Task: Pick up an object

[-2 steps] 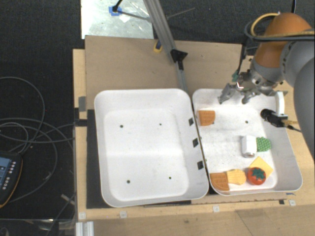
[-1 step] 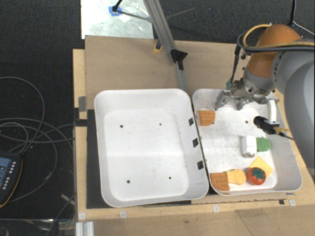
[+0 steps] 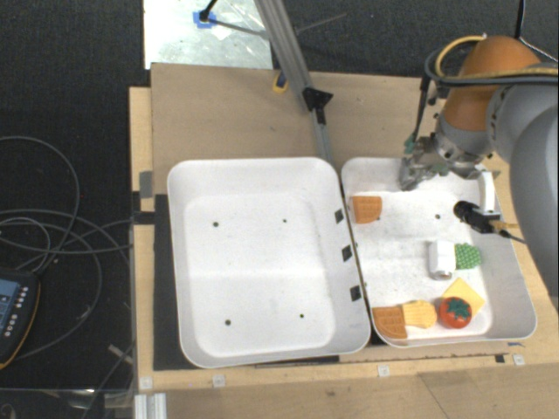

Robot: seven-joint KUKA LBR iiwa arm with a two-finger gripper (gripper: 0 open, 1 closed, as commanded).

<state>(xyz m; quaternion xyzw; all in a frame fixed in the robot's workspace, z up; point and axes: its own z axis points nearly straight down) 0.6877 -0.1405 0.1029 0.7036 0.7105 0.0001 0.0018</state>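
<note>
Low over the far edge of the right-hand shallow white bin (image 3: 524,317), the end effector (image 3: 417,171) hangs from the grey arm with its orange band (image 3: 485,81). It reads as a dark metal cluster seen from above; whether it is spread wide or drawn narrow cannot be told at this angle, and nothing can be seen held in it.

The candidate things all lie in that same right bin. Nearest the end effector is a small orange-tan block (image 3: 367,209), close to the bin's left wall and a little toward the camera from the tool, apart from it. Further forward, near the right wall, a small white block (image 3: 441,258) sits touching a green knobbly piece (image 3: 468,256). At the near edge a ridged orange wafer-like piece (image 3: 390,321) and a yellow ridged piece (image 3: 420,313) lie side by side, touching, and just right of them a red round toy, tomato-like, (image 3: 454,313) rests against a yellow wedge (image 3: 465,294). The left-hand shallow white bin (image 3: 188,182) on the tan worktop (image 3: 227,112) holds none of these.

As to progress, the pick looks not yet made: every item rests on the bin floor, and the tool stands over bare floor at the back of the bin rather than over any one piece. What remains, by this reading, is the whole of the work: settle above one item, come down around it, close and lift. The orange-tan block seems the handiest choice, being closest and standing alone, whereas the clustered pieces at the front would crowd a grasp.
</note>
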